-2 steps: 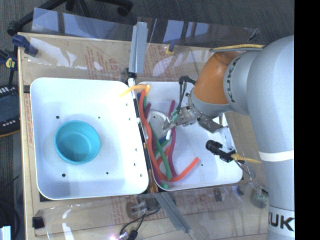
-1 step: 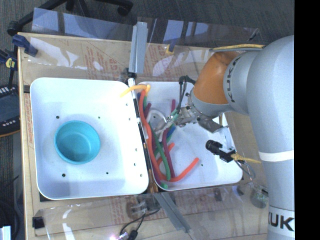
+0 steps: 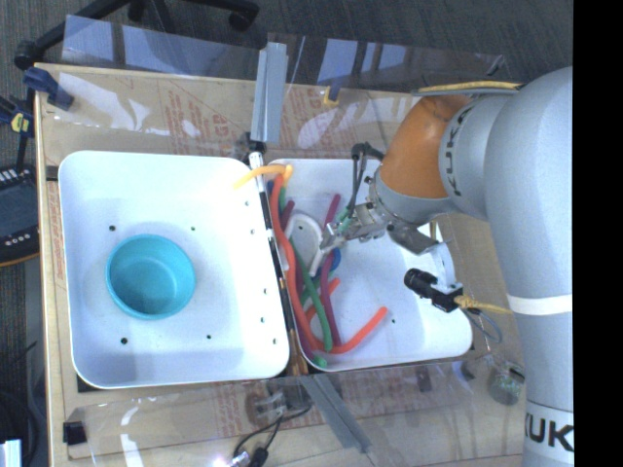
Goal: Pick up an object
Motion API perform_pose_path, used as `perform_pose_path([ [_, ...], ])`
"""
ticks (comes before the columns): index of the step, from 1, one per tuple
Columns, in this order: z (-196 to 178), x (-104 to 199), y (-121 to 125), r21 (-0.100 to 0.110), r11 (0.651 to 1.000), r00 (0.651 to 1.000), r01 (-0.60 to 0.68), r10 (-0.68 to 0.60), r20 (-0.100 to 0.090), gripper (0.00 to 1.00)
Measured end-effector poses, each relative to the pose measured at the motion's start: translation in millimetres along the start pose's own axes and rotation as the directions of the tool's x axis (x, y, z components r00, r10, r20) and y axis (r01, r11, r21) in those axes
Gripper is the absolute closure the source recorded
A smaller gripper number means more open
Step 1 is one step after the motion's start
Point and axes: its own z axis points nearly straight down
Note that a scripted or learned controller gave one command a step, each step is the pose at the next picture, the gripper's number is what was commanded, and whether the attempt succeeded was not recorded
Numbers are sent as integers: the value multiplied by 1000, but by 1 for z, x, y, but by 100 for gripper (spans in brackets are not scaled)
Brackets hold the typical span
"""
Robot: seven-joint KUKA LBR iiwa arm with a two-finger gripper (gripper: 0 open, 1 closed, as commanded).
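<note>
Toward the table's (image 3: 156,105) left edge, the left bin (image 3: 88,348) holds a blue bowl (image 3: 150,276), upright on the bin floor. Just beside it, toward the right edge, the right bin (image 3: 428,334) carries a tangle of red, green and purple strips (image 3: 326,309) along its left wall, with a white spoon-like piece (image 3: 303,233) among them. Over these hangs the tool (image 3: 336,236), low above the tangle; whether it is released or clenched cannot be told.
</note>
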Motion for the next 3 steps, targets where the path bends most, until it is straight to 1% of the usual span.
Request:
perform_pose_path([
  [1,0,0,0,1,1000,1000,0,0,0,0],
  [2,18,17,-13,-6,1000,1000,12,-12,-1,0],
  [3,7,16,-11,-8,1000,1000,16,-16,3,100],
])
